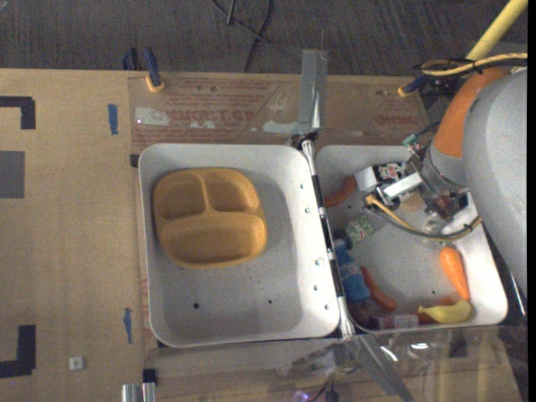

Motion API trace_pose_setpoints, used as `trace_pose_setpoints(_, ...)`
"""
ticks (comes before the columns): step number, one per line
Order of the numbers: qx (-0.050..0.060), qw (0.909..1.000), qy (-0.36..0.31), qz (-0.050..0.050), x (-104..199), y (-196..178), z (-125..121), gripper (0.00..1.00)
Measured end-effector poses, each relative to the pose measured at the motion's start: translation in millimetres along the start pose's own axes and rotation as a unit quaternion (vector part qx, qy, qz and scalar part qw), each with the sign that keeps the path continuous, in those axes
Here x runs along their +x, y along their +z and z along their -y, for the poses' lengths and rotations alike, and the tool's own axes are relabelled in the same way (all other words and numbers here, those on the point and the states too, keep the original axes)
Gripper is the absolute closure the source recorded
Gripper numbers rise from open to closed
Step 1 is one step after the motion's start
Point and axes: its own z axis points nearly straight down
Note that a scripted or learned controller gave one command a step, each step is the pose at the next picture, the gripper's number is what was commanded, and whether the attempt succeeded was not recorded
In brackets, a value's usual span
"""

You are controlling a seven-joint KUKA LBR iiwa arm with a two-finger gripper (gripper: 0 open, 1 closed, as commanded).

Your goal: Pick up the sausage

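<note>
The wooden bench carries strips of black and blue tape along its left side. Next comes the left white bin, and a mustard-yellow divided plate lies flat in its upper left part, with the rest of the floor bare. The two bins meet at a shared wall near the middle of the view. In the right white bin, the reddish-brown sausage lies at a slant in the upper left corner, just beside that shared wall. Below it and a little to the right sits a small green-and-white round thing. Lower along the same wall there is a blue object, and a thin red-orange piece lies just beside it, angled toward the bin's front edge. The gripper hangs over the upper right part of this bin, well apart from the sausage. Whether it is wide or narrow cannot be told, since the wrist and cables cover it, and nothing can be seen held in it. Below the gripper, an orange carrot lies near the right wall, and a yellow banana rests in the lower right corner. The grey arm, with its orange band, reaches in from the right.
</note>
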Motion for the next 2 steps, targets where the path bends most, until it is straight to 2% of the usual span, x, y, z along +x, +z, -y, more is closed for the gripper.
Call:
trace_pose_setpoints(1,-0.001,1.0000,0.000,0.000,0,0,0,0.00)
trace_pose_setpoints(2,-0.003,0.9929,0.119,-0.002,-34,-1,10,0.00)
